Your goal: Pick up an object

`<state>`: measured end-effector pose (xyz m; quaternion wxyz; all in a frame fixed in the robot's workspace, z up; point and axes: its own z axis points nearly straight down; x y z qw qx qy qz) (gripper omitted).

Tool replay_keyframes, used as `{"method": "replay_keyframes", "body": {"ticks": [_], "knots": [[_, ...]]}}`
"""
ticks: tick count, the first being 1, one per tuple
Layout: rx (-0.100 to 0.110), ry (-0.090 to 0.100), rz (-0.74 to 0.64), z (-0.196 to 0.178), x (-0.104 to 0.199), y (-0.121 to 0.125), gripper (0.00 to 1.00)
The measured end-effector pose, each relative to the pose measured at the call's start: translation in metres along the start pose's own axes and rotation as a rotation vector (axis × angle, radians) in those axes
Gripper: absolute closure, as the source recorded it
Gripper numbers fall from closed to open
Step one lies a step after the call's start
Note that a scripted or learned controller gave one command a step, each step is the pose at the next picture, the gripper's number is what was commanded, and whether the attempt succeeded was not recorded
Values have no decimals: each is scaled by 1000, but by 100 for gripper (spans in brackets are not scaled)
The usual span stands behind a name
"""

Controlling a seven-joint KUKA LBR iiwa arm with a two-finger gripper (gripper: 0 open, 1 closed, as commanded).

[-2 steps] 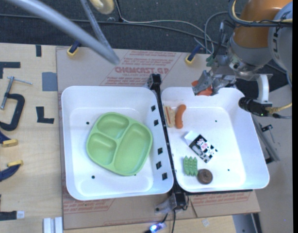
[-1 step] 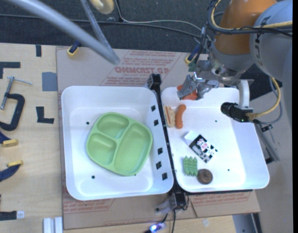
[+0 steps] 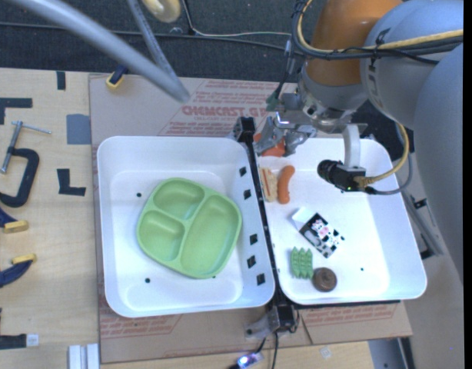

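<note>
My gripper (image 3: 270, 138) hangs over the far left corner of the right bin (image 3: 390, 206), close to the divider between the bins. A small orange-red piece (image 3: 274, 151) shows just beneath it; whether it is touched is unclear. In front of it lie an orange sausage (image 3: 285, 183) and a pale bun-like piece (image 3: 268, 185) side by side. Nearer the front are a black-and-white block (image 3: 321, 233), a green ridged piece (image 3: 300, 262) and a brown round piece (image 3: 324, 280).
The left bin (image 3: 117, 175) holds a green divided plate (image 3: 190, 226). The arm's orange band and grey body (image 3: 351, 44) loom over the right bin's far side, with a black cable fitting (image 3: 340, 174) hanging above it. Clamps (image 3: 17, 171) lie on the bench at the left.
</note>
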<state>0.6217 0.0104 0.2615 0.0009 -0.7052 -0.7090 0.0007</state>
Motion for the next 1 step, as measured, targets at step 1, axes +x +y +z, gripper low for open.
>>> {"method": "replay_keyframes", "body": {"ticks": [1], "knots": [[2,-1,0,21,51,0,100]]}}
